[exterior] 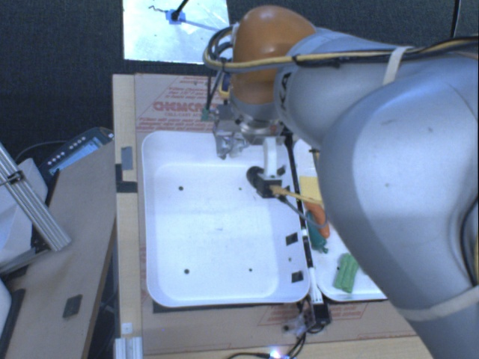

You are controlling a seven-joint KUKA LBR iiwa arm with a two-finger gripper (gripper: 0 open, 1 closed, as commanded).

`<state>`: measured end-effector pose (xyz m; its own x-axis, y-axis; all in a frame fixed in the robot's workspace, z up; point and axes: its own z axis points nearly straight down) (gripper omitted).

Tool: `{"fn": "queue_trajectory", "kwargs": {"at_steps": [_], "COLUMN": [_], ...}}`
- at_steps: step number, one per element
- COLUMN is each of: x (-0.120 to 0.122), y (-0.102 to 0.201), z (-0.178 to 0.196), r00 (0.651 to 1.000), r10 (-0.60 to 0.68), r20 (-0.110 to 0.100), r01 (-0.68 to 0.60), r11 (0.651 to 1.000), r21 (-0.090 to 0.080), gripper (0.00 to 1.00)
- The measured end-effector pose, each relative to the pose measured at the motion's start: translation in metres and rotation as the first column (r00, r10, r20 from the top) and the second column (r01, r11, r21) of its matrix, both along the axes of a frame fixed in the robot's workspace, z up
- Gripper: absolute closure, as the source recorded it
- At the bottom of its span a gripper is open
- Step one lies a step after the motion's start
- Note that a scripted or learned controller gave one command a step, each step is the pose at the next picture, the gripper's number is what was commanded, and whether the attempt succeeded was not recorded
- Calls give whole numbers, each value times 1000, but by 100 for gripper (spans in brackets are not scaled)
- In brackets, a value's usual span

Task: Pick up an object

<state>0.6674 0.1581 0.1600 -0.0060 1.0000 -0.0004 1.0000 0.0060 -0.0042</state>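
Observation:
My gripper (224,148) hangs over the far edge of the left white bin (161,223), near its back right corner, under the orange band of the wrist. Nothing shows in its grasp. In the right bin (363,296), a green block (346,272) lies near the front edge. Further back along that bin's left wall lie an orange piece (318,214), a teal piece (322,238) and a yellow piece (311,191). The big grey arm hides most of the right bin.
The bins rest on a cardboard sheet (172,103) on the bench. A divider with black clips (298,256) runs between the two bins. A metal rail (34,208) and a grey device (75,149) stand off the bench to the left.

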Motion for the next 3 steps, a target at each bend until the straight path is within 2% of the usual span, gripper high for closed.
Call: {"fn": "queue_trajectory", "kwargs": {"at_steps": [1,2,3], "x": [0,1,1], "y": [8,26,17], "z": [55,-16,-78], "r00": [1000,1000,1000], "r10": [0,0,-5], "r20": [10,3,3], "r01": [0,0,5], "r11": [1000,1000,1000], "r21": [3,1,0], "gripper": [100,100,100]}}
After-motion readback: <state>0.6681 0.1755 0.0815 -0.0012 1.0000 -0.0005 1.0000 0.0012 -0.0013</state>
